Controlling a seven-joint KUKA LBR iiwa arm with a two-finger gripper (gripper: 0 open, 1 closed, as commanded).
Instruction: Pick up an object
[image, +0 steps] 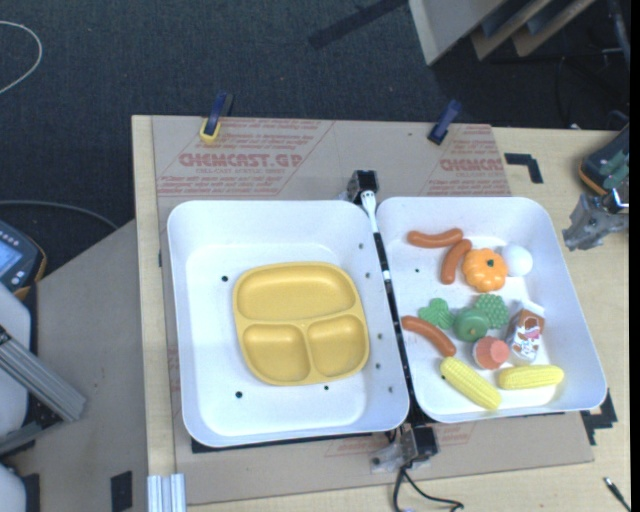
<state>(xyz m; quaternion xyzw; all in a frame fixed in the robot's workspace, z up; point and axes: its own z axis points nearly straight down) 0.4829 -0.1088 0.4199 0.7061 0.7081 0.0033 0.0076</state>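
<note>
Yellow tray (298, 322) in left bin (195, 240), toy food (484, 312) in right bin (560, 262)

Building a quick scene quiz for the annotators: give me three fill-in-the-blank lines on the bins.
1. The yellow divided tray lies in the ____ bin.
2. The tray has ____ compartments.
3. The small pumpkin in the right bin is ____ in colour.
4. The gripper is outside the right bin, off its ____ rim.

Missing words: left; three; orange; right
</note>
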